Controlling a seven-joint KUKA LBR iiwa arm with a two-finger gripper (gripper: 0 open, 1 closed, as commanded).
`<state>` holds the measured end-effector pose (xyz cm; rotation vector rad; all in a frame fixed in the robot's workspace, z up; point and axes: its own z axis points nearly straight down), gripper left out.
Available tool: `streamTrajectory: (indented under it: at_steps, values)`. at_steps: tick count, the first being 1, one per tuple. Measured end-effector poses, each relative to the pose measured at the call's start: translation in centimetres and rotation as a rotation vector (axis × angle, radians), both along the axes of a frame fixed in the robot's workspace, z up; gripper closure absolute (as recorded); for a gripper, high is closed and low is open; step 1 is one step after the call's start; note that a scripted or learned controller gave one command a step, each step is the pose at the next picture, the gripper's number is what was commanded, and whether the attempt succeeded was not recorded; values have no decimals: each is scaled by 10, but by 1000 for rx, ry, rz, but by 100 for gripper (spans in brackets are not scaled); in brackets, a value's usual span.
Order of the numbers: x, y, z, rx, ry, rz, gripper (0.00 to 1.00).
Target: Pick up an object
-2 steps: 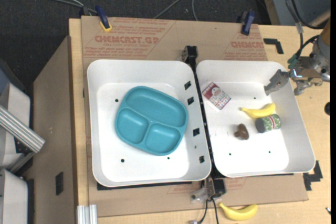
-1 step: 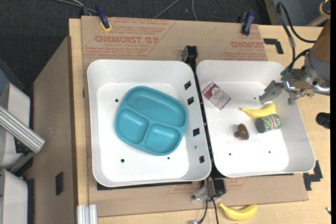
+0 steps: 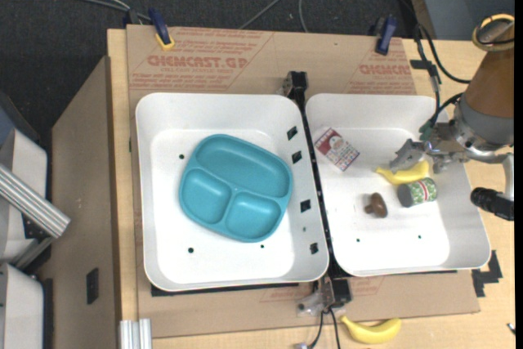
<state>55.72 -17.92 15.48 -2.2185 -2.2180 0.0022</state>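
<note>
Arm [image 3: 490, 94] above banana [image 3: 403, 173], right bin [image 3: 351, 249]

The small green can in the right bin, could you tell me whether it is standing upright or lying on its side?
Lying on its side. The green can shows its labelled side wall to the overhead camera, just below the banana, on the right bin floor.

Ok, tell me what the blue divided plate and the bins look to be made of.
Divided plate: probably plastic, a matte, uniform turquoise with soft moulded ridges between its three compartments. Left bin and right bin: likely thin formed plastic, smooth white with a slight sheen, rounded corners and a raised rim. Sheet metal cannot be ruled out.
</note>
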Motion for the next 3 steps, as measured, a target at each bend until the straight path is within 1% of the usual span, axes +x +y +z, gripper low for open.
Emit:
streamTrajectory:
  at_steps: [1,2,3]
  values:
    - [1,1,-42,1,1,0,0]
    - [2,1,-28,-1,-5,1,100]
    - [3,-3,36,-4,-11,1,100]
